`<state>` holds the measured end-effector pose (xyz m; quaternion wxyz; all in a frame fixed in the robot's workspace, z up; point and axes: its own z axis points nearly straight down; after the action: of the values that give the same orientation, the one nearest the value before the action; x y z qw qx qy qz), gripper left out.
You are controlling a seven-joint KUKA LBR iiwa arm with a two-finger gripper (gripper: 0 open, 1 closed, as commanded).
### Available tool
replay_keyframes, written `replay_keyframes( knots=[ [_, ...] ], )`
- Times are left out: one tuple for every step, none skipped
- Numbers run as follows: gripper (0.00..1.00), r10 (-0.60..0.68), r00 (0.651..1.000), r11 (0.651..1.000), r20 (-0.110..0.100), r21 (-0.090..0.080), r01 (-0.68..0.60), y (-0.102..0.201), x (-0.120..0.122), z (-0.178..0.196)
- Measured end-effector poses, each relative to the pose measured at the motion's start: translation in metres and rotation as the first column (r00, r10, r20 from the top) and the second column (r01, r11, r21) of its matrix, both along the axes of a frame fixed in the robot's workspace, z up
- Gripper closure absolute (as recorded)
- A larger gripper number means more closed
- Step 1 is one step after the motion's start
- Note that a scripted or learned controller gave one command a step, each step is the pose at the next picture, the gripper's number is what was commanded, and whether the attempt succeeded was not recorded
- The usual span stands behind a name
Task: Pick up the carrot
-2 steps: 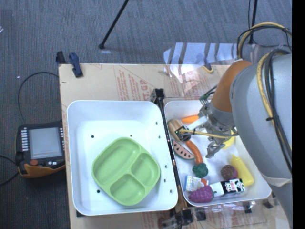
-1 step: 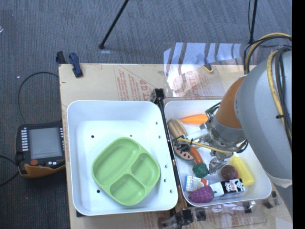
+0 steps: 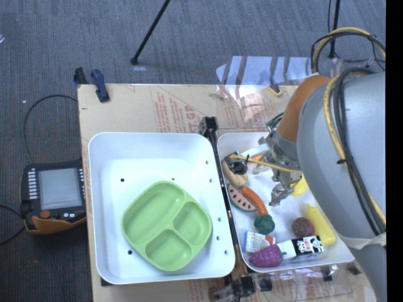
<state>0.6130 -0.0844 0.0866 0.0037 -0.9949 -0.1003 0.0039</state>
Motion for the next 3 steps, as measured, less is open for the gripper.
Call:
replay_keyframes(
  knots=[
    [0.00,0.016,1.000,1.000,0.000,0.000,-0.016,-0.015,0.018,0.000],
    [0.00,0.009,1.000,1.000,-0.002,0.001,-0.009,-0.029,0.008,0.000],
    [0.00,0.025,1.000,1.000,-0.002,0.001,-0.025,-0.043,-0.033,-0.001]
  ],
)
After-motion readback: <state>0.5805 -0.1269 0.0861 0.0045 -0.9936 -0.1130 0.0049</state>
